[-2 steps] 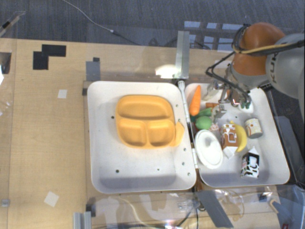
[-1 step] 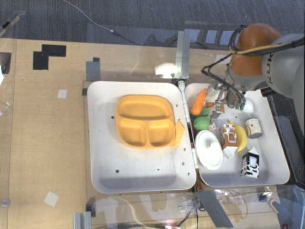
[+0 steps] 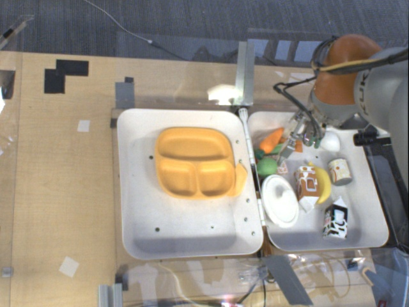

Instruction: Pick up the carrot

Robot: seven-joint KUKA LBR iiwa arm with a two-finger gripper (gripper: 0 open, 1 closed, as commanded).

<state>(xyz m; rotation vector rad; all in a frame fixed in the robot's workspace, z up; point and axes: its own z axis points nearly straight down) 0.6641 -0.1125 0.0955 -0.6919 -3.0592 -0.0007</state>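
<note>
Nearest the camera, along the lower edge of the view, runs the front rim of the two shallow white bins: the left bin and the right bin, which meet at a shared divider wall.

Left bin: a yellow compartment tray lies at its centre, with bare floor all round it.

Right bin: the carrot lies toward 10 o'clock, close to the divider wall, its orange body slanted and resting on the floor. A green toy sits just below it. A white lidded cup lies at 7 o'clock, a small brown-and-white packet and a banana near the centre, a small can at 3 o'clock, and a black-and-white carton at 5 o'clock.

Gripper: it hangs just beside the carrot, at the carrot's 3 o'clock, fingers pointing down toward the divider. Whether they stand wide or narrow cannot be told at this scale, and no object is seen between them.

Progress, as judged: the approach is made; the grasp and the lift remain.

Clearance, as judged: the carrot is hemmed by the divider wall at 9 o'clock and the green toy at 6 o'clock; open floor lies only at its 12 o'clock, so a finger on the wall side has little room.
</note>
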